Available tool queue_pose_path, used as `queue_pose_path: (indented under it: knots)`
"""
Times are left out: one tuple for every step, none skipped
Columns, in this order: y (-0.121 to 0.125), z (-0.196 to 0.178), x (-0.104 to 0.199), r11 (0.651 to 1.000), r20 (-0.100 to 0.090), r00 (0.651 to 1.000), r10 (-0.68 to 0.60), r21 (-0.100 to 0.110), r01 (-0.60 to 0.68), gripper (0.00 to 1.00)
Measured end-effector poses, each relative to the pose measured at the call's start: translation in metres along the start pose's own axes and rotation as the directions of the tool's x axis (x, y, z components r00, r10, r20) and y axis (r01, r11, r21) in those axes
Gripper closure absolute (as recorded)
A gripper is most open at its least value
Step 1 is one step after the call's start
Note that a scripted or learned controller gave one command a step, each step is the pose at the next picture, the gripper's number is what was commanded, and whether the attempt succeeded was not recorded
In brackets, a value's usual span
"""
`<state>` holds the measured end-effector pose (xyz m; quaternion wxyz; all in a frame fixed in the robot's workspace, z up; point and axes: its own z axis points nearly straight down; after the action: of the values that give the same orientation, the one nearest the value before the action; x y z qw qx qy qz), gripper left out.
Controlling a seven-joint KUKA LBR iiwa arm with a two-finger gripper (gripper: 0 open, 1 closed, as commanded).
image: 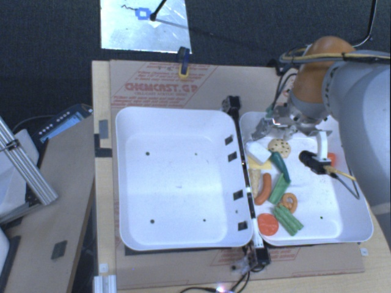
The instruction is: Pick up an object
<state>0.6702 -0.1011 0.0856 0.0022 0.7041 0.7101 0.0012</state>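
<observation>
- Cookie (279, 145), round and speckled, looks like the object to go for. It lies near the back of the right bin (357, 227), right under the tool (273, 126).
- The tool hangs low over that bin's back-left corner. Spread or pressed together? I cannot tell, the metal there is a blur. Nothing shows pinched in it.
- Just beside the cookie, a pale yellow piece (259, 155) sits to its left, and a teal pepper (280, 163) crowds its front edge.
- Further forward there's an orange sausage (263, 189), a green pod (279, 189) and a pretzel (289, 201). A red tomato (267, 224) and a ridged green cucumber (288, 219) sit at the front.
- The left bin (177, 182) sits alongside, touching along the shared rim.
- My read is that this is the approach, with the grasp not yet made.
- The next move calls for a short, straight drop onto the cookie. It lies flat, so the grip must catch its edges while steering clear of the pepper and the bin wall.
</observation>
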Motion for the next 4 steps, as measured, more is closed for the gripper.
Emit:
queue_pose_path:
  knots:
    - [0.001, -0.012, -0.003, 1.000, 0.000, 1.000, 0.001, -0.003, -0.001, 1.00]
    - [0.000, -0.133, -0.041, 1.000, 0.003, 1.000, 0.009, -0.008, -0.009, 1.00]
    - [-0.001, -0.204, -0.109, 1.000, 0.004, 1.000, 0.011, -0.005, -0.011, 1.00]
    - [-0.002, -0.150, -0.105, 1.000, 0.000, 1.000, 0.006, 0.005, -0.006, 1.00]
